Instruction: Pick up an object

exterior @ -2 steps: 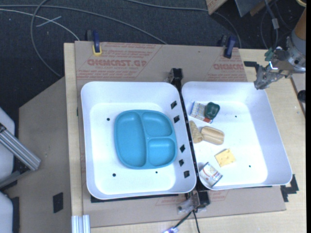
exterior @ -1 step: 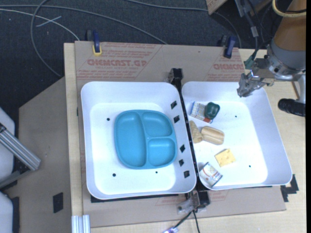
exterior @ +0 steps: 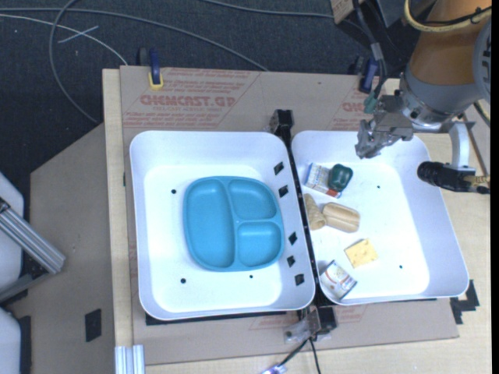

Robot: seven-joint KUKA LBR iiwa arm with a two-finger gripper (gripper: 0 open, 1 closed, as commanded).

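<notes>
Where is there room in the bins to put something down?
The right bin is bare along its right half, past the yellow cheese. The left bin has a bare strip around the blue plate. It's crowded by the divider, around the wooden piece.

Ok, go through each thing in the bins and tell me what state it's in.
Gripper: above right bin's far edge, nothing visibly held.
Blue divided plate: flat in left bin.
Green object: lying in right bin.
Tan wooden piece: on its side.
Yellow cheese wedge: lying flat.
</notes>
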